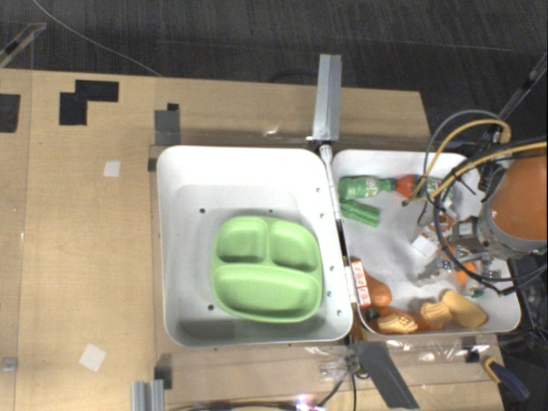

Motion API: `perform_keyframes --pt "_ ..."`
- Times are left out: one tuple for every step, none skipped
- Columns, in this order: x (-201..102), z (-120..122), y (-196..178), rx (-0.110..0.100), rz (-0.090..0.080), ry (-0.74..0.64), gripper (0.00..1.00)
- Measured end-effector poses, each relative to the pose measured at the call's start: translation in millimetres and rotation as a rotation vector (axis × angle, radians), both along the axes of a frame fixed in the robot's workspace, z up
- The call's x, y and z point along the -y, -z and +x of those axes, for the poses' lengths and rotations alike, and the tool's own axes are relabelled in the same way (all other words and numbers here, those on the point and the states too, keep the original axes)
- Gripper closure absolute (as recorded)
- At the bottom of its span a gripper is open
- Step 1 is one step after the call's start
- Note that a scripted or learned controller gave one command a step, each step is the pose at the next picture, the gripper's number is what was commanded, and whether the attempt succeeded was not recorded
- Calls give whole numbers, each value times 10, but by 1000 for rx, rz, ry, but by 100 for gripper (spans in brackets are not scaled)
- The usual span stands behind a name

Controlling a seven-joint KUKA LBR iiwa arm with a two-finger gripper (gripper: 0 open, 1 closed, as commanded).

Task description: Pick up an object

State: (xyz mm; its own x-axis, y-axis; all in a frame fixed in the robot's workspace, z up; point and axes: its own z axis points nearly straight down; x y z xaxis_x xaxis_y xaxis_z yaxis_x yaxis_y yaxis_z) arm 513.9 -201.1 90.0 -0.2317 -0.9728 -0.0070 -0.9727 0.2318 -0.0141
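My gripper (435, 262) hangs low over the right bin (390, 251), near its right side, under a tangle of yellow and black cables. Just below it lie tan bread-shaped toys (454, 309) and a smaller brown pastry toy (397, 322). An orange round toy (378, 294) and a red packet (360, 282) rest against the bin's left wall. A green bottle (365, 187) and a green block (360, 215) lie at the bin's far left corner, with a small red-orange piece (411, 184) beside them. The view shows nothing plainly held by the gripper.
The left bin (184, 229) holds a light green divided plate (266, 268). A metal post (327, 101) stands behind the seam between the bins. The orange band of the arm (522, 199) looms over the right bin's right edge.
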Motion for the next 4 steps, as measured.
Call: perform_keyframes --pt "-311 -201 -13 7 -12 -212 0" --pt "-373 96 2 -4 -11 -471 0" --pt "-398 130 -127 6 -9 -468 100" --pt "-906 931 -1074 -2 -9 -609 100"
